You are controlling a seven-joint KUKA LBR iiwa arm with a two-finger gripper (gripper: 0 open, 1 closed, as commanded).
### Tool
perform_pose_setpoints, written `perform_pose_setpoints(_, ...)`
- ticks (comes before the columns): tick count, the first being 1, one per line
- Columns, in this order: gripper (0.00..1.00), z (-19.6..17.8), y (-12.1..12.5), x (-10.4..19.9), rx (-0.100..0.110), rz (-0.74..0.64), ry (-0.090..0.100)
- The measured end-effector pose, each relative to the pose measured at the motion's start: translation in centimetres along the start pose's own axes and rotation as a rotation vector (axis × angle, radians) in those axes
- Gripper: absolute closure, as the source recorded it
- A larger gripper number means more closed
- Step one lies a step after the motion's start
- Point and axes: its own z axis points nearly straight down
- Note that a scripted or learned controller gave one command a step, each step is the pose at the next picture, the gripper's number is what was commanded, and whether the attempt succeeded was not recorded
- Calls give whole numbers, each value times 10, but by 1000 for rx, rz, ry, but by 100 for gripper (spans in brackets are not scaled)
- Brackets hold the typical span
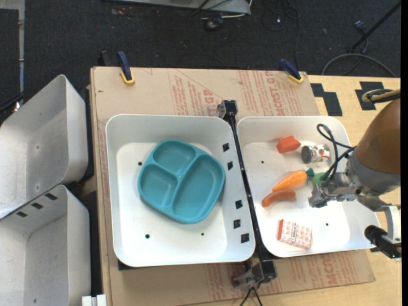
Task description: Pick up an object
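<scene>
Sitting in left bin (121, 171): teal divided plate (182, 180). Right bin (338, 238), left to right: red sausage (278, 198), orange carrot (290, 180) above it, white packet (294, 233) below, orange block (288, 144), small can (315, 152). Gripper (320, 195) just right of carrot's green end, touching nothing; cannot tell jaw state. Cable loops over can.

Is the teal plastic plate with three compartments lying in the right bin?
No, the teal plastic plate with three compartments lies in the left shallow white bin, alone there.
</scene>
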Motion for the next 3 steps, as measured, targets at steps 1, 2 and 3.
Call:
perform_pose_setpoints(1, 100, -45, 8, 2, -1, -3, 0)
perform_pose_setpoints(2, 100, -62, 9, 2, 1, -3, 0)
perform_pose_setpoints(3, 100, -75, 33, 53, 1, -6, 2)
